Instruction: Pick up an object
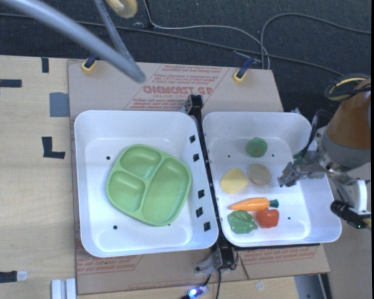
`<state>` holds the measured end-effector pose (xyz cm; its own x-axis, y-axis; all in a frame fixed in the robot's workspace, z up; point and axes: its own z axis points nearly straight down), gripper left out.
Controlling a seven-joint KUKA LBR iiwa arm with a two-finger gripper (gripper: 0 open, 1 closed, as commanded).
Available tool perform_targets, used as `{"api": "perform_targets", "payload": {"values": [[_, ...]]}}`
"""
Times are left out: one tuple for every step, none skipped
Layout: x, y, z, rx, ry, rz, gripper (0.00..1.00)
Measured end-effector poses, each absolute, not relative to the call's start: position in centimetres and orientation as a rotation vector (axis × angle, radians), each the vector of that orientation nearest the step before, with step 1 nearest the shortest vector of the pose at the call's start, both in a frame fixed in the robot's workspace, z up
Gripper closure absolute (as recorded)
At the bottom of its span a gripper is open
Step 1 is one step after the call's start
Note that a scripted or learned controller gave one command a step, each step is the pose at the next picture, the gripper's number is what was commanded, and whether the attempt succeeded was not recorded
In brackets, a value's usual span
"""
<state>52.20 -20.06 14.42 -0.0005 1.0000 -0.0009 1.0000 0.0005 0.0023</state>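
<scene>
On the bench, two shallow white bins are sitting side by side, and the arm is reaching in from the right over the right bin. The left bin is holding a green divided plate, lying flat near its middle. The right bin is carrying the small things: a green round piece at the far side, a tan piece touching a yellow piece in the middle, and nearer, an orange carrot, a red piece and a green leafy piece crowding together.

The gripper is hovering just beside the tan piece, on its right, apparently apart from it. Nothing is showing between its fingers, so the pick seems not yet done; closing on a thing and lifting it are both left, and the tan piece looks the likeliest target.

The gripper is dark and small here, so whether it is open or closed cannot be told. The arm's upper part is running out of view at the right, and how high the gripper is hanging above the bin floor is hard to judge.
</scene>
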Motion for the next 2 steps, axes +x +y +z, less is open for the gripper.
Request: {"api": "perform_targets", "payload": {"values": [[51.8,-19.8,18.8,2.218,2.221,0.002,1.00],[52.0,-19.8,24.1,2.216,2.220,0.003,1.00]]}}
